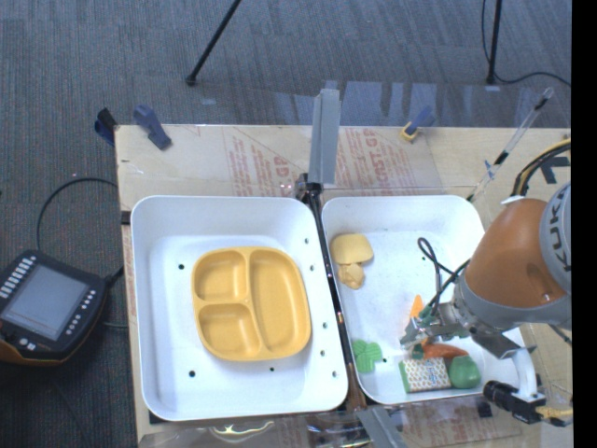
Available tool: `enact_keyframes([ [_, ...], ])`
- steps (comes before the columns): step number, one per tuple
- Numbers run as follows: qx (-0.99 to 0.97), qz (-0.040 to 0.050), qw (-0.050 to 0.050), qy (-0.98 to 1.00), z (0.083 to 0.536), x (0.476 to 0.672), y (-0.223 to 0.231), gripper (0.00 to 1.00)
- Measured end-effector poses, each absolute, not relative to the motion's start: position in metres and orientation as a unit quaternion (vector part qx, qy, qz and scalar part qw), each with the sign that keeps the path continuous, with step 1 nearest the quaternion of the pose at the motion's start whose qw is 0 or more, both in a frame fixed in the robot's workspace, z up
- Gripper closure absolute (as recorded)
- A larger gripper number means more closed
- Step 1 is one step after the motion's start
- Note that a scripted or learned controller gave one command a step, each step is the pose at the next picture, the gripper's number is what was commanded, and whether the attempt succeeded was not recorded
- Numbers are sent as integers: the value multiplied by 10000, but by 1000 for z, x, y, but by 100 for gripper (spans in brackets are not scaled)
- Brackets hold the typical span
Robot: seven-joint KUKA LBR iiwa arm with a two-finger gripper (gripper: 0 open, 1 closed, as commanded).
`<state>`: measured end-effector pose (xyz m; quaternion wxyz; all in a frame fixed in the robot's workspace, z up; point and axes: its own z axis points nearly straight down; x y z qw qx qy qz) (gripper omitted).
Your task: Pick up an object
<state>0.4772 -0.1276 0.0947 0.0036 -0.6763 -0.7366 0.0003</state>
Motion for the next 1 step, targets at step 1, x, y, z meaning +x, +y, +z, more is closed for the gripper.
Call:
enact_keyframes([
  [1,-6824,-19,-8,-7310,189,533,-73,100],
])
